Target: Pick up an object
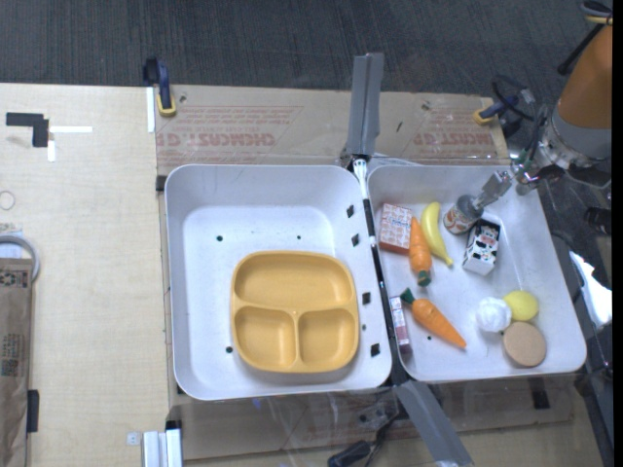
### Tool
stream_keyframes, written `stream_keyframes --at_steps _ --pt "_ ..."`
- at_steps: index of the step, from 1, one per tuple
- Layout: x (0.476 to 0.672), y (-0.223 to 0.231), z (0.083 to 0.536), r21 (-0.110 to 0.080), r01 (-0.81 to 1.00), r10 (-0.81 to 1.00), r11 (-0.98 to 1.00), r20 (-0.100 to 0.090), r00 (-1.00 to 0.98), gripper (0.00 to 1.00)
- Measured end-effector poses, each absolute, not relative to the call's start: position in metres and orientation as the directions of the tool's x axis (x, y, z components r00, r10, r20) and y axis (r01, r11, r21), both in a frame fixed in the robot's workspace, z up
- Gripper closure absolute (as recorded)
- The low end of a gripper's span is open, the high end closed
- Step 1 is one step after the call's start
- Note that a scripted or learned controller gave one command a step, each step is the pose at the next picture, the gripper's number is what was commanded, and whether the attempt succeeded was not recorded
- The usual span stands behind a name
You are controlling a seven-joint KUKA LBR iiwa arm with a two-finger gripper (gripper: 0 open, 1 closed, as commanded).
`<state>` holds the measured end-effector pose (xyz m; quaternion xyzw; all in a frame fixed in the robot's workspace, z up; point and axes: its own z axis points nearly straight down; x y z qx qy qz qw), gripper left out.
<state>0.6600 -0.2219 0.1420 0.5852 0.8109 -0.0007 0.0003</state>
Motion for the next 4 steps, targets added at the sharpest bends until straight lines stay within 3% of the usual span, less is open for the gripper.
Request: stream_keyframes --at_steps 1,2,3,4 --pt "0.641 -0.212 0.128 0.029 0.901 0.902 0.433 -0.022 -0.432 0.00" --pt "0.647 -0.184 0.125 0.045 0.928 0.929 0.370 -0.030 -0.369 0.00" --pt "0.639 -0.170 0.174 -0.004 0.979 0.979 0.202 0.000 -0.202 0.00" --pt "0.623 -0.192 0.088 -0.006 0.991 0.991 0.136 0.002 -0.136 0.00"
